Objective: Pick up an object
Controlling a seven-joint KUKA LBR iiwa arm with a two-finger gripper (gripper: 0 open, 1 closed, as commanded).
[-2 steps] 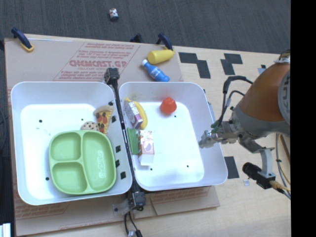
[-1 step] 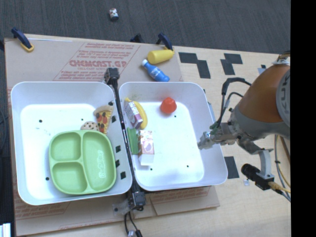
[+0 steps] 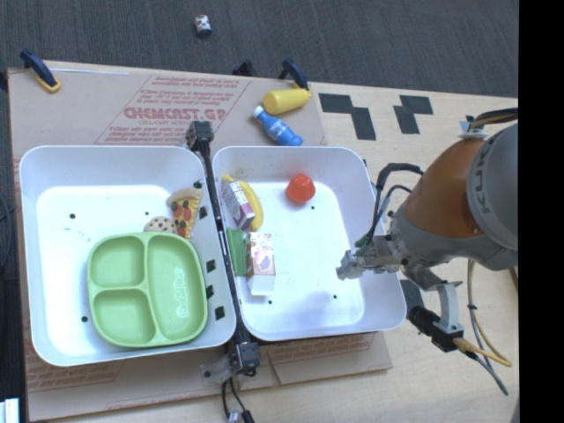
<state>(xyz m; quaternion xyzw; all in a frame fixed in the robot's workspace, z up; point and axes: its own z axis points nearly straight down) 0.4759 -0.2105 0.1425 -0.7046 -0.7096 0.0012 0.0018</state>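
Observation:
In the right bin (image 3: 352, 170) lie a red tomato-like ball (image 3: 300, 189), a yellow banana (image 3: 250, 203) beside a purple-grey packet (image 3: 235, 203), a small red and white carton (image 3: 261, 260) and a green strip (image 3: 236, 245). My gripper (image 3: 355, 263) hangs over the bin's right side, near the wall, well right of the carton and below the red ball. Nothing shows between its tips.
The left bin (image 3: 53, 174) holds a green divided plate (image 3: 146, 287), a pizza slice toy (image 3: 184, 209) and a cookie (image 3: 159, 225). Behind the bins on the cardboard lie a yellow bottle (image 3: 285, 100) and a blue bottle (image 3: 278, 128). Cables trail at the bench's right.

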